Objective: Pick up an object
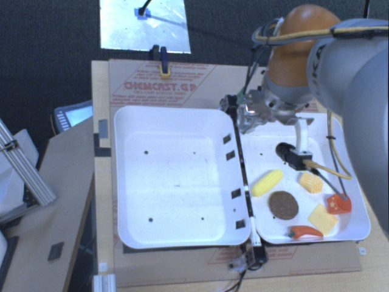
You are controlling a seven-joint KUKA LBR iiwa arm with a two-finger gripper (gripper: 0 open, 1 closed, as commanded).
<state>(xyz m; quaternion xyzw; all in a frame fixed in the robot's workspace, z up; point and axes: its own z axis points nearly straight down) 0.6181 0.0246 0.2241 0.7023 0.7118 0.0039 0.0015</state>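
Observation:
The right white bin (358, 227) holds several toy foods. A yellow corn cob (267, 182) lies near its left wall, with a brown round disc (283, 204) just in front of it. A small yellow block (310, 182), a red piece (338, 204), a pale yellow wedge (322, 218) and an orange-red carrot-like piece (305, 231) lie toward the front right. My gripper (246, 118) hangs over the back left corner of this bin, close to the divide between the bins and well behind the corn cob. Nothing shows in its grasp.
The left white bin (121, 181) sits beside the right one on a cardboard sheet (161, 84). The grey arm with its orange band (301, 35) crosses the upper right. A shiny square plate (144, 17) lies behind the bench.

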